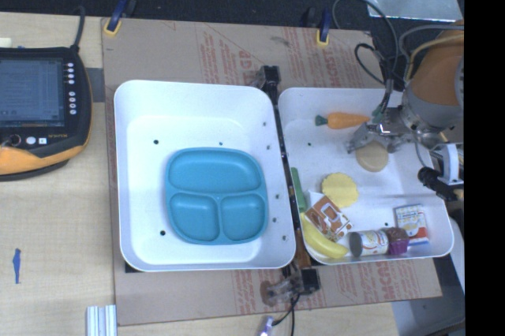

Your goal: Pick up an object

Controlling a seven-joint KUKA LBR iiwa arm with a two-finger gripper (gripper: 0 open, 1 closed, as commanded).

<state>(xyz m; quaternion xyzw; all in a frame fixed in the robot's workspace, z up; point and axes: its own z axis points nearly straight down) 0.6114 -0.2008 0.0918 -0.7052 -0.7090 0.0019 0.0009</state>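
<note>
My gripper (377, 142) hangs low in the right bin (293, 115), near its far right side, and it looks open with its metal fingers spread. Just beneath and in front of it lies a tan round piece (372, 160); I see nothing held between the fingers. An orange carrot (346, 120) lies just left of the gripper. Closer to the front sit a yellow round piece (339, 188), a brown snack packet (327, 218), a banana (322, 243), a small bottle (379, 242) and a little carton (410, 220).
The left bin (138, 110) holds a blue divided plate (215, 195). A thin green item (294, 181) lies along the right bin's left wall. A teach pendant (35, 110) rests at the far left of the bench. Cables (371, 42) loop behind the right bin.
</note>
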